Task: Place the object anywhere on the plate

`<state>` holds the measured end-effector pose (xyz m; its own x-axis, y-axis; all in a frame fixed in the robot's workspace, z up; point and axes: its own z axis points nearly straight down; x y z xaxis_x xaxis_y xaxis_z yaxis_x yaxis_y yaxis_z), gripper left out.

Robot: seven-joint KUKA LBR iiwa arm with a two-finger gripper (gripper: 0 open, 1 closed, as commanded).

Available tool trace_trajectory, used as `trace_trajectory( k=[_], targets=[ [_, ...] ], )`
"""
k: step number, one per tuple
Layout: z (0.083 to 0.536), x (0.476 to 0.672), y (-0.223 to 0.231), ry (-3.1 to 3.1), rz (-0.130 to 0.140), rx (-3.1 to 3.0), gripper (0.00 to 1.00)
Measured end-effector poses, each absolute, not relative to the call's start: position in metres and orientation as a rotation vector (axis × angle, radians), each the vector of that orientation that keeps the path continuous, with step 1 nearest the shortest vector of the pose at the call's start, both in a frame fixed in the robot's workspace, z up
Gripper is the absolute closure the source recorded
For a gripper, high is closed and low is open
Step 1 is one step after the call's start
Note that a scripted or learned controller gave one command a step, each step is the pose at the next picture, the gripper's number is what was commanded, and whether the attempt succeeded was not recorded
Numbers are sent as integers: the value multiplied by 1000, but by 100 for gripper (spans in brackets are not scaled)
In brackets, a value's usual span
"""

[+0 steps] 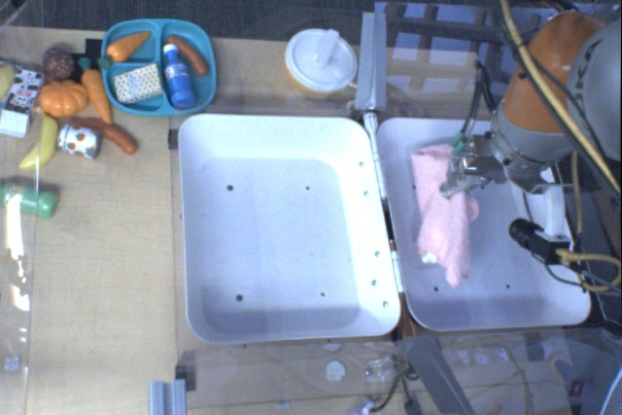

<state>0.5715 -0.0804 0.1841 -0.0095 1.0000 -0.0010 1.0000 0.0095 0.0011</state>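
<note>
A pink cloth [442, 214] lies crumpled along the left side of the right bin [505, 301]. My gripper [463, 175] hangs over the cloth's upper right part, right at its surface, and hides where it meets the fabric. The teal divided plate [158, 65] stands on the bench at the back left, beyond the left bin. It holds toy carrots, a blue bottle and a patterned square.
The left bin [277, 228] sits between the cloth and the plate. A round white lid [321, 60] rests behind the bins. Toy food [73, 102] and a green object [31, 200] lie on the bench left of the plate.
</note>
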Motion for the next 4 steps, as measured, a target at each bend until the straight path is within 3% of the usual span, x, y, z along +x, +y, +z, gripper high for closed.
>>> trace_trajectory(
  k=[1,3,4],
  targets=[
    [225,573,-79,2238,3,2201,100],
    [227,550,23,2922,4,1145,100],
    [223,548,69,3090,5,541,100]
  ],
)
